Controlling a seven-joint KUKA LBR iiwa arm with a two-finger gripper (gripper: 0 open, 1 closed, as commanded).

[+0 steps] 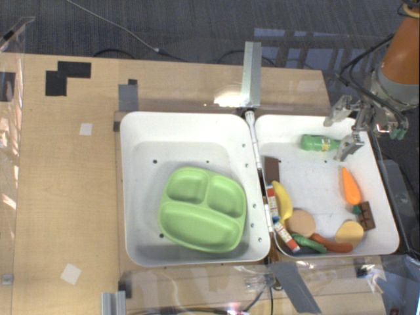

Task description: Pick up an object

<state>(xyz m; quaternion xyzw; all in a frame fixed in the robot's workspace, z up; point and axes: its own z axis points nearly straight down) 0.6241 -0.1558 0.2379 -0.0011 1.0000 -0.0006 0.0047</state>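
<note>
My tool (348, 126) hangs over the far right corner of the right bin (387, 241), its two fingers spread apart with nothing between them. One finger stands toward the far rim, the other comes down just beside the right end of the green bottle (317, 143). That bottle lies on its side on bare bin floor, well apart from the other pieces, which I judge makes it the easiest thing here to take: there is room on both sides for a finger to slip down.

The rest of the right bin's load has gathered along the near edge and the divider. A carrot (351, 186) lies alone toward the right wall, with a small brown block (365, 215) just near of it. A banana (283, 201) lies along the divider, close against a round bun (302, 223) and a red and green chili pair (321, 243). Packed so close, those would crowd my fingers.

The left bin (131, 176) holds a green divided plate (202, 209), lying flat and wide; I doubt my fingers could span it except at the rim.

For the bottle, I would need to shift a little toward the divider so both fingers straddle its body.
</note>
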